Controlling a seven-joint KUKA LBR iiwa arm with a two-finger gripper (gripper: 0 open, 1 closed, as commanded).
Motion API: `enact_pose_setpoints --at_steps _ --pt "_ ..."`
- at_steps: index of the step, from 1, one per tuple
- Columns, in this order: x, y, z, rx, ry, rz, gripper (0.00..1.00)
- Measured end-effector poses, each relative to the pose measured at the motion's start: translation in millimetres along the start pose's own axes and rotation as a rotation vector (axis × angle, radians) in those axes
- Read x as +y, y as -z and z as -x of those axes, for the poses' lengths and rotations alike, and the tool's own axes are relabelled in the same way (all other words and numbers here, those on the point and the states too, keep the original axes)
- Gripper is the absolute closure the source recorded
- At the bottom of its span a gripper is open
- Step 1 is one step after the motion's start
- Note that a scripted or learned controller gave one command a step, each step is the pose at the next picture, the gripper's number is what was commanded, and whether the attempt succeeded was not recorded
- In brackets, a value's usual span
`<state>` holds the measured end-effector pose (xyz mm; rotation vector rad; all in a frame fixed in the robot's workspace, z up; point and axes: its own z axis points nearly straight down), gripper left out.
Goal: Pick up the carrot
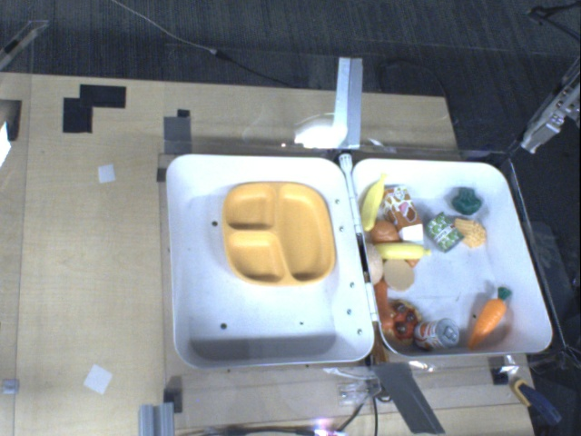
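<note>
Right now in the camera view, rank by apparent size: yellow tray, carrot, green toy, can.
1. yellow tray, by far the largest.
2. carrot.
3. green toy and can look alike; I won't rank them.

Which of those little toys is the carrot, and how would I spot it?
Look in the right-hand white bin, at its near right corner. The carrot lies there tilted, orange and tapered with a small green top. The silver can lies just to its left.
</note>
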<state>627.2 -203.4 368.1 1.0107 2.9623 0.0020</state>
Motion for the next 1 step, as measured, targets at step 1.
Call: enact_pose_setpoints --at_steps 1 --pt "-54.3 22.2 -65.2 -0.003 0.103 -0.001 1.00"
